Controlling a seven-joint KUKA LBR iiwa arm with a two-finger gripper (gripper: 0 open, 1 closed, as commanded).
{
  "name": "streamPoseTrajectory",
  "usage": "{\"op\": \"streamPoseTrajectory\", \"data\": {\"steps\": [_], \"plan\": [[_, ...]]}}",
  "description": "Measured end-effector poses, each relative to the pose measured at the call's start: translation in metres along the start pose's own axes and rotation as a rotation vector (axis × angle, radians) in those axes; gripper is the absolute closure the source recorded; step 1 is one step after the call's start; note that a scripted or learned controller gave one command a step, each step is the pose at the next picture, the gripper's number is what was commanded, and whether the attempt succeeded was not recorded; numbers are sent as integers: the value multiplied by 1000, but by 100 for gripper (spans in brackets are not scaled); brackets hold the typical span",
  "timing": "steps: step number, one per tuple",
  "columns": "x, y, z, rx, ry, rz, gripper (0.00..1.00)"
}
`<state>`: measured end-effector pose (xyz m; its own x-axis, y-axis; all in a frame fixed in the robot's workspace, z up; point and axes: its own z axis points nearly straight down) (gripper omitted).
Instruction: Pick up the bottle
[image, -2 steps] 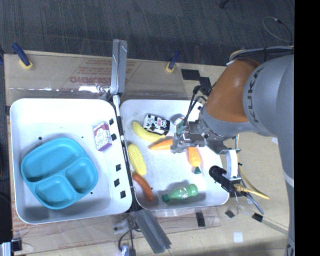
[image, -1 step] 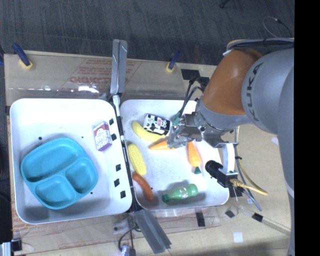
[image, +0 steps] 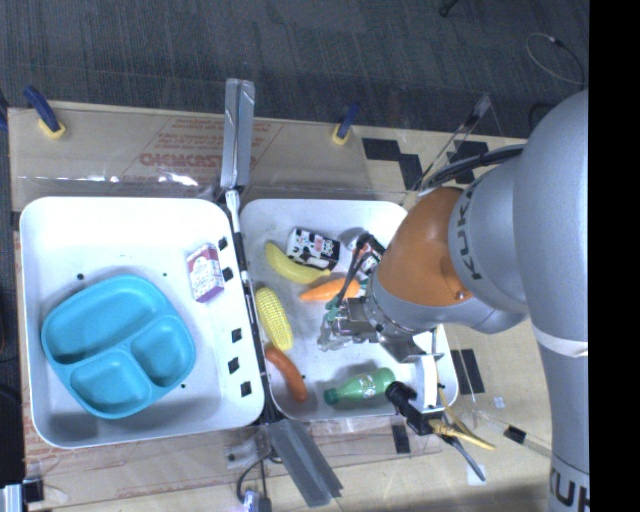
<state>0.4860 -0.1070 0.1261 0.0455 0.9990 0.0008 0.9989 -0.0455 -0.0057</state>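
Gripper (image: 338, 328) is down inside the right bin (image: 322, 211), low over the middle of the floor. Can't tell from this angle whether it is apart or closed; the wrist and orange band cover most of it. Nothing visibly clamped in it.

Bottle (image: 361, 387) is the green one. It sits on the near side of the gripper and slightly to camera-right, lying on its side along the bin's near wall. Close to the gripper but apart from it, not touching.

Rest of the right bin, relative to the gripper:
- corn cob (image: 273, 315): camera-left, near the divider wall
- orange sausage (image: 286, 372): camera-left and nearer, left of the bottle
- carrot (image: 325, 290): just beyond the gripper, partly under the arm
- banana (image: 289, 265): beyond and camera-left
- black-and-white carton (image: 313, 247): farther back, past the banana

Left bin (image: 120, 216), well away to camera-left of the gripper, holds a blue divided plate (image: 115, 343) and a small pink box (image: 204, 272) near the divider.
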Motion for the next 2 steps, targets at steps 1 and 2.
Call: {"op": "streamPoseTrajectory", "data": {"steps": [1, 2], "plan": [[0, 0, -10, 1, 0, -6, 100], [0, 0, -10, 1, -1, -5, 0]]}}
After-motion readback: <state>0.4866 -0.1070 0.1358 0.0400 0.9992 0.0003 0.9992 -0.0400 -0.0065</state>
